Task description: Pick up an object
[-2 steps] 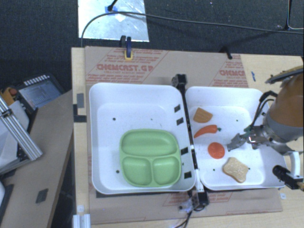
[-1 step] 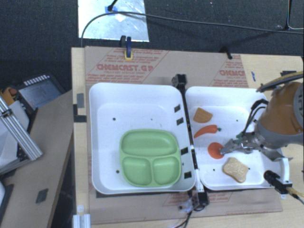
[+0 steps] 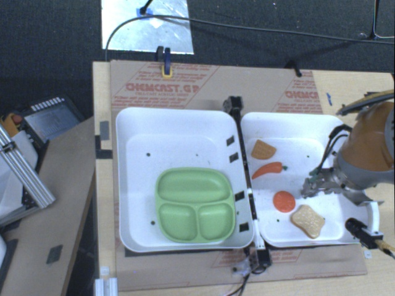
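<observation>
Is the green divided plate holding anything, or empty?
Empty: all three compartments of the green divided plate show bare green; the food pieces lie in the right bin.

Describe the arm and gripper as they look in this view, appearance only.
The arm is a rounded body, orange-brown where it fills the right side, with grey casing below it. Dark cables loop from it toward the wrist. The gripper is a small grey metal assembly with dark parts, too blurred for finer detail.

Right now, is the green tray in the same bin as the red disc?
No: the green tray lies in the left bin, while the red disc lies in the right bin.
</observation>
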Motion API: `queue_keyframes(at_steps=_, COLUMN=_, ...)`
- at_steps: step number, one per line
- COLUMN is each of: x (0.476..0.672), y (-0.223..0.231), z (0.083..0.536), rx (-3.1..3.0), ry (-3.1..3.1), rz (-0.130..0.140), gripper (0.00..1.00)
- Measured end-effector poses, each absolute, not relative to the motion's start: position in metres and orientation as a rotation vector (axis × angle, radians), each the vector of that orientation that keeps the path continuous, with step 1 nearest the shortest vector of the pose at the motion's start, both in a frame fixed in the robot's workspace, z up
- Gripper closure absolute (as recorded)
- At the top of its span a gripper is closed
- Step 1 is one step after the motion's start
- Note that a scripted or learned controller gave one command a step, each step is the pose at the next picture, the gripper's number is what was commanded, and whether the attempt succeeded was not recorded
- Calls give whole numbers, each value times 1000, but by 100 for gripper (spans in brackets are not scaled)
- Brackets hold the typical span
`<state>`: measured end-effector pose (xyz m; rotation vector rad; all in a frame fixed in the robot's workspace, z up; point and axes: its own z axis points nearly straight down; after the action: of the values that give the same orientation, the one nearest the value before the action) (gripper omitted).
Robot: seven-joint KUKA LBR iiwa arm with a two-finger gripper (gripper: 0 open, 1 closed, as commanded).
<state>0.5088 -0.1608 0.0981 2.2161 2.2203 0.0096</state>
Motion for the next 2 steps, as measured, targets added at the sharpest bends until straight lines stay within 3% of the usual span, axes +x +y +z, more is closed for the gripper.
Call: queue_keyframes(at_steps=2, x=513, y=-162, z=205, rx=2212, ry=2222, rz=5, gripper=100)
